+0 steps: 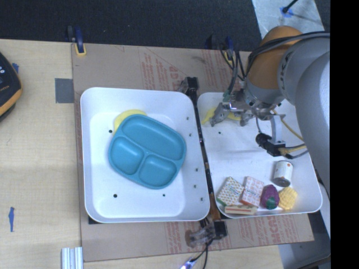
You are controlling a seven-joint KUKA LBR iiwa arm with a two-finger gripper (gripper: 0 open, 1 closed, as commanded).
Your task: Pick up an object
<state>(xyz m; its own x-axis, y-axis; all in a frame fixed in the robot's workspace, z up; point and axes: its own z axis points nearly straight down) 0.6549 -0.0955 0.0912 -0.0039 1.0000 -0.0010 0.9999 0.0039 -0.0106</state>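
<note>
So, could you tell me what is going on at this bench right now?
The grey arm reaches in from the right, its gripper low over the far left corner of the right bin, next to a small yellow item. Nothing is visibly held. Small objects are clustered along that bin's near edge, among them a purple piece and a white cylinder. The left bin holds a blue divided plate.
</note>
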